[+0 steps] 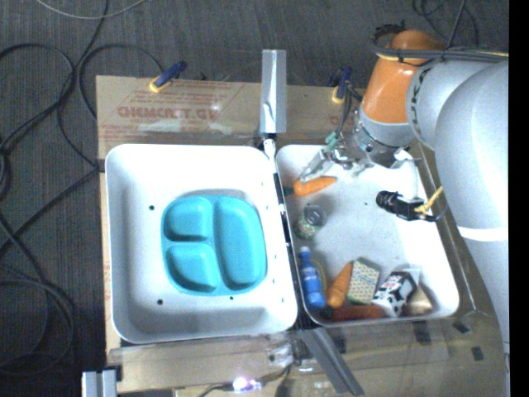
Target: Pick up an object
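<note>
Carrot (315, 185) lies nearly level, tip pointing left, just beneath the gripper (318, 166), whose spread I cannot tell.

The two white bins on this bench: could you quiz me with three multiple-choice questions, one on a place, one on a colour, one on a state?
1. Where does the turquoise three-compartment plastic tray lie?
A. left white bin
B. right white bin
C. on the floor

2. What colour is the small plastic bottle?
A. red
B. blue
C. yellow

3. How does that bottle rest?
A. upright
B. hanging from the tool
C. lying on its side

Answers: 1 A, it sits in the left bin's middle. 2 B, its body is blue. 3 C, it lies flat along the right bin's left wall.
</note>
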### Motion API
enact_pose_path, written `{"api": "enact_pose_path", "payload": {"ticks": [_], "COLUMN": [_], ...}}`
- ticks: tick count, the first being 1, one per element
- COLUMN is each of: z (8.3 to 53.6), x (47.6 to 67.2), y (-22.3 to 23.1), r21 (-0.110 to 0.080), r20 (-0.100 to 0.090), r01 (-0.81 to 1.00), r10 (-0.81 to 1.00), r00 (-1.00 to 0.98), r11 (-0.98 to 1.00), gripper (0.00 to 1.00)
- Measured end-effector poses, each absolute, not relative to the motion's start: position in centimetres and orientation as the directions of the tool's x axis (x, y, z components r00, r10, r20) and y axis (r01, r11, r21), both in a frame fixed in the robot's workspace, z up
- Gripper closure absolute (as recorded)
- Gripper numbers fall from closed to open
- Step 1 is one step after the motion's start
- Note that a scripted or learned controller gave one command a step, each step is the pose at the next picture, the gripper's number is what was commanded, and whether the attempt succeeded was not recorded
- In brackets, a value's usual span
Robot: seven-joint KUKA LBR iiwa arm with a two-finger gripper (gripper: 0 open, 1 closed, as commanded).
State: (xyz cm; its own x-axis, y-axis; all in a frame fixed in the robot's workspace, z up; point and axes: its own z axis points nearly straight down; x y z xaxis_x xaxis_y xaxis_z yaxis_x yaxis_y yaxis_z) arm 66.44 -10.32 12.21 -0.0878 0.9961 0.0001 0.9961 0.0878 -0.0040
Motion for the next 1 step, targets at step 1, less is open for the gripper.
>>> {"api": "enact_pose_path", "payload": {"ticks": [1], "z": [8.73], "x": [64.91], "y": [-11.61], "r21": [0.008], "r20": [0.002], "r01": [0.998], "r10": [0.998], "r00": [0.064], "r11": [-0.064], "gripper": [0.0]}}
